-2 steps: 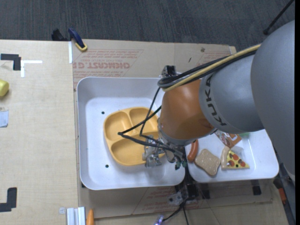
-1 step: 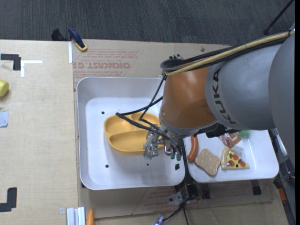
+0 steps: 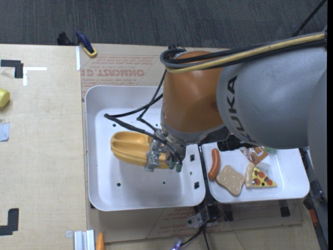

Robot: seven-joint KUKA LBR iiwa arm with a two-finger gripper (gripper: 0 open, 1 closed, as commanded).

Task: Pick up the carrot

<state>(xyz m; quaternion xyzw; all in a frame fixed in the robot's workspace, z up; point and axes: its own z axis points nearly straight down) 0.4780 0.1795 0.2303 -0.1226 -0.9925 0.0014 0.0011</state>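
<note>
We look down on a pale wooden worktop [image 3: 41,160] set against dark carpet, carrying two shallow white bins side by side on cardboard. The grey arm [image 3: 276,87] with its orange band [image 3: 192,98] reaches in from the right and sets its hand [image 3: 164,159] low in the left bin [image 3: 104,191], against the near end of a yellow banana-like toy [image 3: 127,146] that stretches away to the hand's left. We cannot tell how far the hand is open, nor whether it has hold of anything, since the wrist covers it. To the hand's right, in the right bin [image 3: 291,191], lie a sausage [image 3: 213,164], a slice of bread [image 3: 231,180] and a pizza wedge [image 3: 258,177]. Just beyond them, partly under the arm, an orange piece with a green tip [image 3: 256,152] may be the carrot; we cannot be sure.
</note>
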